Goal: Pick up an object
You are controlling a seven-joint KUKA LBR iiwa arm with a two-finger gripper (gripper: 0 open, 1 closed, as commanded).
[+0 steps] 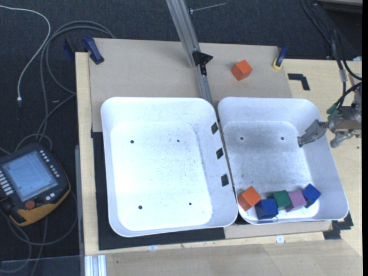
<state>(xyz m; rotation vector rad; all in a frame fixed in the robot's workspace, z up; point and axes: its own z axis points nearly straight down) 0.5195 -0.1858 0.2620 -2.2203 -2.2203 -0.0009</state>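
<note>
Several small blocks lie in a row along the near wall of the right bin: an orange block, a dark blue block, a green block, a pink block and a blue block. My gripper hangs over the right bin's far right side, well above and behind the blocks. It is open, with nothing between its fingers. None of the blocks touches it.
The left bin sits beside the right one. A lone orange cube rests on the bench behind the bins. A metal rail slants down to the bins' divide. A teach pendant lies far left.
</note>
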